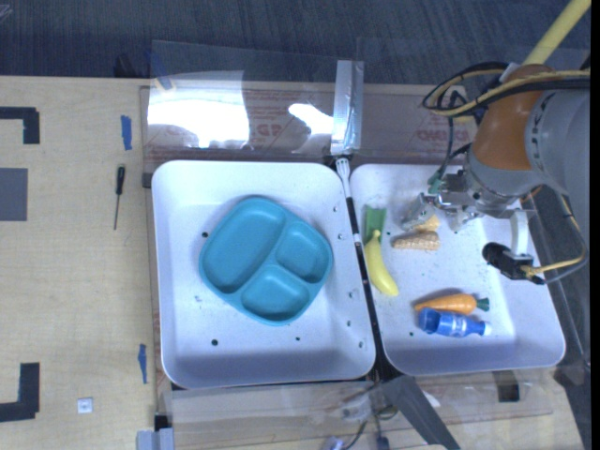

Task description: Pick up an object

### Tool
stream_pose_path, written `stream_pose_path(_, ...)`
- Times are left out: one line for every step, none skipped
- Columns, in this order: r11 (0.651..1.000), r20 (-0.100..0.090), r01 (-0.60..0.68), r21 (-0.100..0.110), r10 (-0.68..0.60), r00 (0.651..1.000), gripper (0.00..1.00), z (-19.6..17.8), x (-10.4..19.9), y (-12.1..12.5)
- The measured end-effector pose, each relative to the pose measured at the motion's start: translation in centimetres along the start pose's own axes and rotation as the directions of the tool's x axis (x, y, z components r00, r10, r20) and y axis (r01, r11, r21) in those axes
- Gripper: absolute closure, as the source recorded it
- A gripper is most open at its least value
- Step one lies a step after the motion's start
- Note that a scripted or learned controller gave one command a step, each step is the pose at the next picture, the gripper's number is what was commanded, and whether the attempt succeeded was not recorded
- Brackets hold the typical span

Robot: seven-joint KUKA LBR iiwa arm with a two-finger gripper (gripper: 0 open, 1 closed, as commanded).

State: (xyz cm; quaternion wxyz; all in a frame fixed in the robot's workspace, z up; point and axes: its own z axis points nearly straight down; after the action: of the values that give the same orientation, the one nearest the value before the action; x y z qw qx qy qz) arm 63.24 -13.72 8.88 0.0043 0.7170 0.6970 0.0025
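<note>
The right bin (534,345) holds several toy foods. A yellow banana (380,268) lies along its left wall with a green piece (375,220) at its upper end. A pale corn cob (414,242) lies near the bin's middle. An orange carrot (450,302) and a blue bottle (450,324) rest side by side near the front. My gripper (422,214) reaches in from the right and hangs low just above and behind the corn cob, over the back of the right bin. The grey arm with its orange band (502,134) slants up to the right.
The left bin (178,326) carries a blue divided plate (266,259). A clear plastic sheet (244,111) stands behind the bins. Cables (464,87) loop near the wrist, and a black cable end (502,259) hangs over the right bin's right side.
</note>
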Motion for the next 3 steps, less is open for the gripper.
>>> stream_pose_path(1.0,0.0,0.001,-0.001,-0.001,1.0,1.0,-1.1,0.1,0.1)
stream_pose_path(1.0,-0.001,0.0,0.001,0.0,1.0,0.0,-1.0,0.1,0.0)
stream_pose_path(1.0,0.0,0.0,-0.004,0.0,1.0,1.0,-2.1,0.1,0.2)
